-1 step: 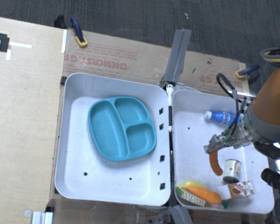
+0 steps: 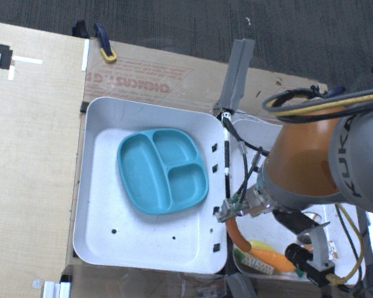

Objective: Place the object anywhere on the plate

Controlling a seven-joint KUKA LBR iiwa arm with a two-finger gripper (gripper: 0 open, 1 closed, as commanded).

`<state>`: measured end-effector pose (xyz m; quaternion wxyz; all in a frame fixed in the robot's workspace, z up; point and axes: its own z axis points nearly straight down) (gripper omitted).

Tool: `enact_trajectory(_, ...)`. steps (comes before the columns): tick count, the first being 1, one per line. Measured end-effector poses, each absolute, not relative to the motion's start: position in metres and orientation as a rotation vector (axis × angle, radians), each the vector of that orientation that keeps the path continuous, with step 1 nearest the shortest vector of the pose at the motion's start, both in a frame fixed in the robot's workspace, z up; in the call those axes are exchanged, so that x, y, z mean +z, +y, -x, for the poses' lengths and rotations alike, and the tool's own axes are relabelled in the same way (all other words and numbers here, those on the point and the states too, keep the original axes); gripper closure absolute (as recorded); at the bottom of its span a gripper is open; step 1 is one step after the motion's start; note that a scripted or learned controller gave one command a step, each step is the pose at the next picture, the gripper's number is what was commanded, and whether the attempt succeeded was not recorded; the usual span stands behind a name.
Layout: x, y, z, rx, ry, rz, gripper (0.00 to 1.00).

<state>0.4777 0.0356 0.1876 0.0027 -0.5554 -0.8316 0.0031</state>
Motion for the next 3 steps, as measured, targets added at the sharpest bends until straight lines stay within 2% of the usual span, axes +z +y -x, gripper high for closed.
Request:
enact_trajectory(1, 0.187, 0.091, -0.566, 0.011, -2.634, 1.704, 1.0)
enact_trajectory(2, 0.187, 0.091, -0.566, 0.011, -2.635, 1.704, 0.0)
enact_trajectory(3, 0.257, 0.058, -0.638, 0.009, -2.468, 1.943, 0.0)
